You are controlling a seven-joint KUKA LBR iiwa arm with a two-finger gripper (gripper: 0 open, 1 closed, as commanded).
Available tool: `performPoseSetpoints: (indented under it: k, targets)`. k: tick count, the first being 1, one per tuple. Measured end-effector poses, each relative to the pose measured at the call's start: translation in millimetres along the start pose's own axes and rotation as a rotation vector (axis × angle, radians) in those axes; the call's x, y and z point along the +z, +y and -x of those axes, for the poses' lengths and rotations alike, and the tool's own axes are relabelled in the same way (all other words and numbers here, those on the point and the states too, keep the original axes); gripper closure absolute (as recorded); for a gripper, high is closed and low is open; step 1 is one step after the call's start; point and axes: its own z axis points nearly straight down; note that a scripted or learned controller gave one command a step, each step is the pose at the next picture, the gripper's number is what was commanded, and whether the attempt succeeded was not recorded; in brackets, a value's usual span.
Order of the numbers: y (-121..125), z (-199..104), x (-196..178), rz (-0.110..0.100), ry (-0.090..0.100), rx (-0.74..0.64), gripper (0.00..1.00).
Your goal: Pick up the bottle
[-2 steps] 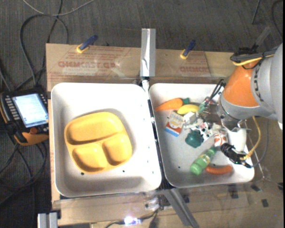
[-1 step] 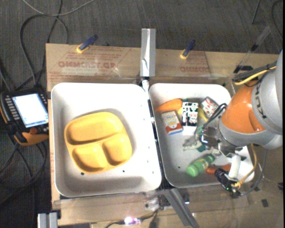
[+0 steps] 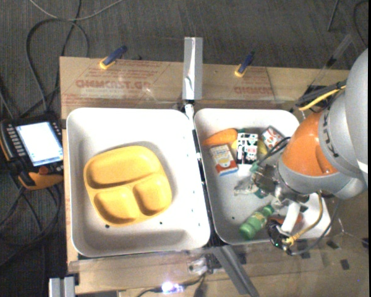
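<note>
The green bottle (image 3: 255, 222) lies in the right bin (image 3: 226, 212), on a cardboard-topped bench (image 3: 111, 82) with faint red lettering, above grey carpet (image 3: 80, 17).

A green bottle (image 3: 255, 223) and orange carrot (image 3: 219, 137) lie in the white right bin (image 3: 226, 228); the divided tray (image 3: 128, 183) is yellow.

the bench (image 3: 111, 85), seemingly cardboard-topped, bears two white bins (image 3: 74, 166) (image 3: 226, 228) side by side, touching.
</note>
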Motion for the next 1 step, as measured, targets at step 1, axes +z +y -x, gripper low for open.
performPoseSetpoints:
  k: [1]
  targets:
    - [-1.1,-0.4,-8.8,-0.006,0.001,0.0,1.0]
